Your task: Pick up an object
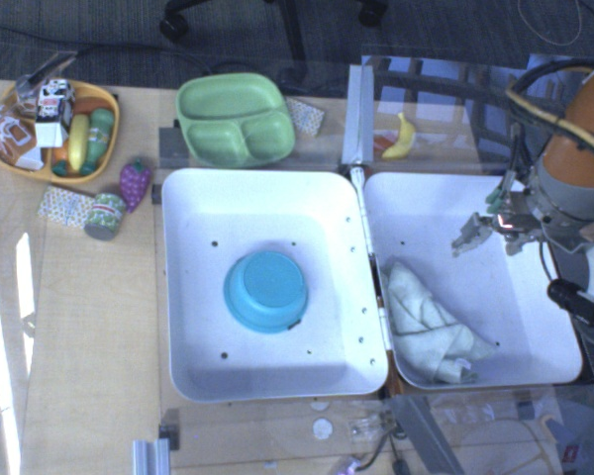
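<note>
Two white bins sit side by side on the counter (pixel 89 364). The left bin (pixel 193 364) holds a blue bowl (pixel 266 291), upside-down by the look of it, near the bin's middle. The right bin (pixel 445 206) holds a crumpled white cloth (pixel 426 323) in its lower-left part, lying against the wall next to the divider between the bins.

The grey arm with the orange band (pixel 579 156) comes in from the right, over the right bin's upper-right area. The gripper (pixel 487 233) hangs above bare bin floor, fingers apart, nothing between them. One finger (pixel 470 237) points left and down toward the bin floor. The gripper is well apart from the cloth, which lies below and to the left of it.

Outside the bins: a green divided tray (pixel 233 119) just above the left bin, a toy banana (pixel 404 137) above the right bin behind a clear panel, and a yellow bowl (pixel 104 151) of assorted toy food at the top left of the counter. Near it are purple toy grapes (pixel 134 181), a small can (pixel 105 216) lying on its side, and a patterned flat packet (pixel 64 206). An office chair base (pixel 277 3) stands on the floor beyond the counter.
</note>
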